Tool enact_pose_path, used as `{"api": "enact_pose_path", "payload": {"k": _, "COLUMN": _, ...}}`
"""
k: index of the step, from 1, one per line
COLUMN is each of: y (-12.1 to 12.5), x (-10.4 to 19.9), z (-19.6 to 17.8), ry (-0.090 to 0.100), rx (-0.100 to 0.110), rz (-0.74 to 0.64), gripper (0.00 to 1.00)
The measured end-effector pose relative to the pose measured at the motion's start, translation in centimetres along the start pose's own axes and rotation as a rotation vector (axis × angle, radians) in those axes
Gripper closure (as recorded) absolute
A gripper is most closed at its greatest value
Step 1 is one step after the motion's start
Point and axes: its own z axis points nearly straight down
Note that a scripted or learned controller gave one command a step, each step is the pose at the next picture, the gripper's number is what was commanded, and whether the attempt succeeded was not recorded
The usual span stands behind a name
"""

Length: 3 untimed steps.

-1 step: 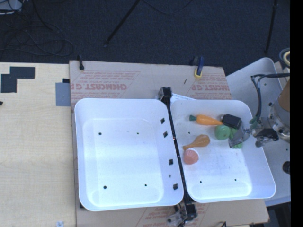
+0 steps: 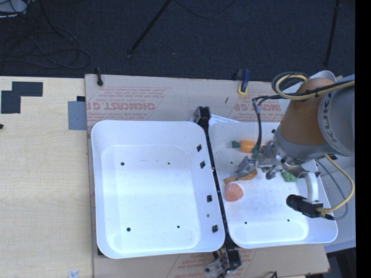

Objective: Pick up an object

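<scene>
Just below-left of jaws (image 2: 246,170): pink ball (image 2: 233,193); jaws' state unclear.

1. The arm (image 2: 324,117) comes in from the right side of the frame, filling the upper right to middle right area.
2. Its grey outer casing sits at the far right edge; the orange band shows as a rounded brown-orange section just left of it, in the upper right.
3. Yellow and black cables loop over the top of the arm and trail down along its right side towards the lower right.
4. Below the orange band, the grey wrist steps down into a metal mount at middle right.
5. The gripper (image 2: 246,169) reaches leftward and slightly downward from the wrist, ending right of the frame's centre.
6. How its tips stand is too small and cluttered to make out.
</scene>
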Motion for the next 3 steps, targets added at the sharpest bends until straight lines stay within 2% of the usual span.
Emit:
{"api": "enact_pose_path", "payload": {"k": 1, "y": 7.6, "x": 4.1, "z": -6.1, "ry": -0.004, "rx": -0.017, "rz": 0.000, "gripper": 0.00}}
{"api": "enact_pose_path", "payload": {"k": 2, "y": 7.2, "x": 3.8, "z": -6.7, "ry": -0.005, "rx": -0.006, "rz": 0.003, "gripper": 1.00}}
{"api": "enact_pose_path", "payload": {"k": 3, "y": 4.1, "x": -2.0, "z": -11.0, "ry": -0.008, "rx": -0.010, "rz": 0.012, "gripper": 1.00}}
